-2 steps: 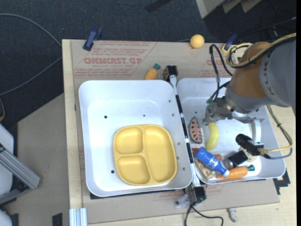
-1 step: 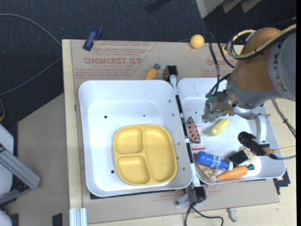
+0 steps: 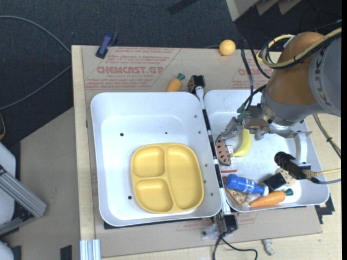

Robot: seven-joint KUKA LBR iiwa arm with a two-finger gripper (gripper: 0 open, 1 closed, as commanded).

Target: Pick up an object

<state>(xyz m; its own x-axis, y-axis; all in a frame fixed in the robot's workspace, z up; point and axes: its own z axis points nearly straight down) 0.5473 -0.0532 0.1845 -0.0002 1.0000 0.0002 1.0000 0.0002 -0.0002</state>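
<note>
closing on the curved yellow plastic banana (image 3: 243, 143) in the right shallow white bin (image 3: 227, 104) calls for a centred, square descent; the gripper (image 3: 248, 128) sits right over its upper end, and how far it is open, or whether it holds anything, cannot be told. crowding the near corner are a blue bottle (image 3: 245, 184) and an orange carrot (image 3: 267, 199), while a yellow divided plate (image 3: 166, 176) occupies the left bin.

Bright, even overhead light fills the scene. The two white bins (image 3: 108, 123) glare slightly, nearly washed out. Shadows are soft and short, pooling under the arm (image 3: 303, 75). The dark floor (image 3: 43, 15) stays dim. Focus is mildly soft throughout, with slight graininess.
</note>
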